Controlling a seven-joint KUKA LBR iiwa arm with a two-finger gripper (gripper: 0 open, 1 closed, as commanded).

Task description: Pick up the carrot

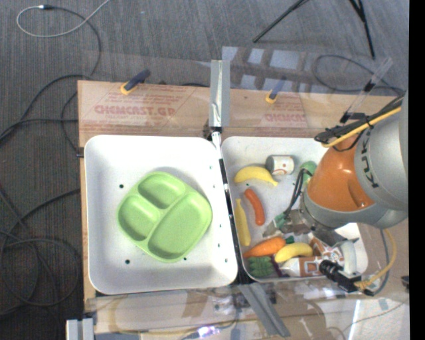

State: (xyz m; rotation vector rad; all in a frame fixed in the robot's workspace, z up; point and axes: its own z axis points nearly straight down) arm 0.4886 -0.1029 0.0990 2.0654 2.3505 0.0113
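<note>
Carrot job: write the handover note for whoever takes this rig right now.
Gripper: low in the right bin, just above the carrot; finger state unreadable.
Carrot: lies at the right bin's near edge, a yellow banana touching its right end, a dark green vegetable in front.
Left bin: holds the green divided plate.
Done: arm over the right bin.
Left: grip the carrot and lift it; not yet lifted.

We take this for a robotics lab: grey carpet (166, 40) strewn with loose black cables (40, 133), a tripod's legs (312, 13), and a cardboard-topped bench (133, 106) with two white bins (99, 159) under an industrial arm (372, 172)
</note>
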